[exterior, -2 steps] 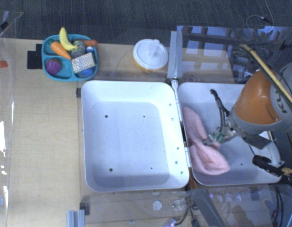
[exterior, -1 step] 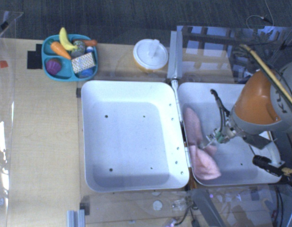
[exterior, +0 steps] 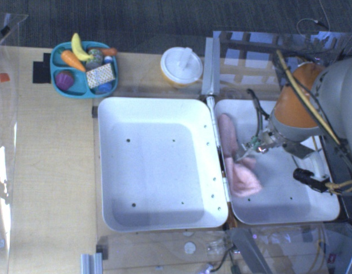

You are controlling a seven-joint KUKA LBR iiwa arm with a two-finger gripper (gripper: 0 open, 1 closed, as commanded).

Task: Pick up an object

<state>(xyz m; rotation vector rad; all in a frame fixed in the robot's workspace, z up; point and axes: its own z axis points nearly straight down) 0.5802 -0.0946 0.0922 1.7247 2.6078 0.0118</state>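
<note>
A soft pink object [exterior: 235,158] lies in the right bin [exterior: 290,204], stretched along the bin's left wall, with a narrow upper part and a bulkier lump at its near end. My gripper [exterior: 247,149] is low in that bin, right at the pink object's right edge, above the lump. The grey arm with its orange band [exterior: 295,104] reaches in from the right, and cables cross in front of the wrist.
The left bin [exterior: 158,164] sits beside the right one, separated by a thin rim. Behind the bins stand a white lidded cup [exterior: 182,65] and a blue tray of toy food [exterior: 83,68]. A metal frame [exterior: 267,56] rises behind the right bin.
</note>
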